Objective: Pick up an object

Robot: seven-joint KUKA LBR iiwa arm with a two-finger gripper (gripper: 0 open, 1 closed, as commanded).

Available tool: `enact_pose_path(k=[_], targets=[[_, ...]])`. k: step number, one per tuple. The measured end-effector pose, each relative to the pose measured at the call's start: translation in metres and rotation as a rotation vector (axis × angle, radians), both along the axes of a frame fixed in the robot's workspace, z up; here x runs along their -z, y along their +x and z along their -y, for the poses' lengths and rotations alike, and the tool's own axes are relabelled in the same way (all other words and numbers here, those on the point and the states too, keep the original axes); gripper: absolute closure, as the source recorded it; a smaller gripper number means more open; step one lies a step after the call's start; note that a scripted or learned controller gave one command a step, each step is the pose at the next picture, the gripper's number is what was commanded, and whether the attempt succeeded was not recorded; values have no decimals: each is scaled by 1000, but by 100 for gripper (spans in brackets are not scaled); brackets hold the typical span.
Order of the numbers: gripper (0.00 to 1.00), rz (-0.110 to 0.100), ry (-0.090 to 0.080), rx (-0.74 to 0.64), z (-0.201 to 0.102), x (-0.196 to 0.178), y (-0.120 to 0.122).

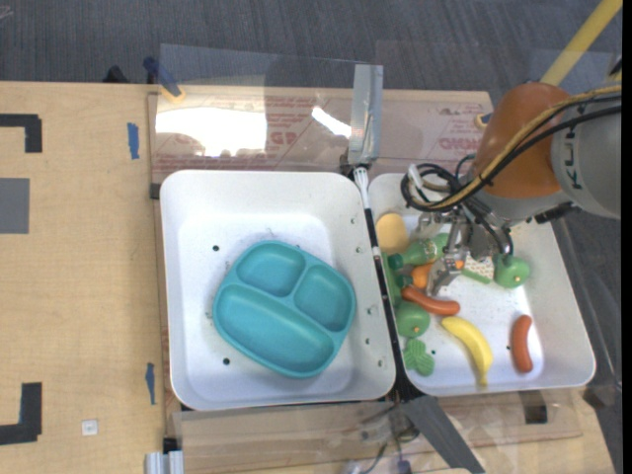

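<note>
Two white bins (188, 265) on plywood bench (69, 265)

Even overhead light; glare on clear panel (259, 117) behind bins; slightly soft focus, faint shadows.

Place: a robotics lab or test cell, most likely.
Bench: bare plywood bench top (69, 265) marked with black tape squares and blue tape tabs.
Fixtures: two shallow white bins (188, 215) set side by side, with a clear plastic sheet (257, 117) standing behind them.
Machine: an industrial arm (553, 146) with loose cabling.
Floor: grey carpet (296, 8), office-style.
Props: plastic toy food (469, 342), not real groceries.
</note>
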State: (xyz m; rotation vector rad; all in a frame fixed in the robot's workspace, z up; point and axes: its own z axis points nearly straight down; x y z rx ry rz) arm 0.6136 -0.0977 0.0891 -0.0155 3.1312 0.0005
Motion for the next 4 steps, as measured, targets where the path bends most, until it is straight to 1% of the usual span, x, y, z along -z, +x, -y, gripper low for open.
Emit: enact_pose_path(k=[1, 2, 3, 4], targets=[[0, -5, 2, 375, 3, -1, -34], [0, 4, 4, 488, -5, -1, -54], [100, 11, 3, 486, -5, -12, -52], [0, 10, 3, 486, -6, -11, -52]])
